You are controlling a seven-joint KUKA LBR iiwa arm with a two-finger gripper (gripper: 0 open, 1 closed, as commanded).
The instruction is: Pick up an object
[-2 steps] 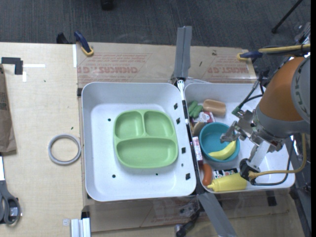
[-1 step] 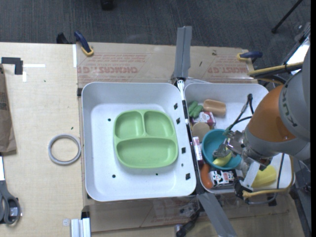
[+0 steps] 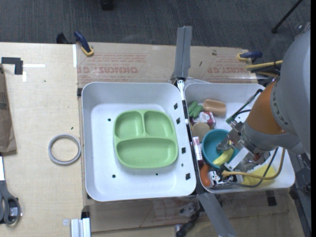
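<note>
Down at the near edge of the right bin [image 3: 284, 181], a tangle of yellow pieces [image 3: 256, 174] and something orange [image 3: 204, 176] sits at the near-left corner, and the arm is right in over it. The gripper [image 3: 232, 149] hangs low in the clutter, just above a teal bowl [image 3: 213, 144] that has a yellow banana-like piece [image 3: 223, 157] lying at its near rim. That bowl and its yellow piece look like the likeliest targets, sitting directly beneath the tool, touching or very nearly so. Whether the jaws are spread or closed, I cannot tell; cables and wrist hardware hide them, and nothing is plainly seen gripped. So by my read the pick is not done: the reach is made, but grasp and lift are left. Farther back in the same bin lie a beige round item [image 3: 200, 129], a red-and-white packet [image 3: 206, 118], something green [image 3: 195, 108] and a tan bread-like piece [image 3: 214, 105]. Over in the left bin [image 3: 94, 132], a green divided plate [image 3: 145, 138] rests alone, well apart from the action.
</note>
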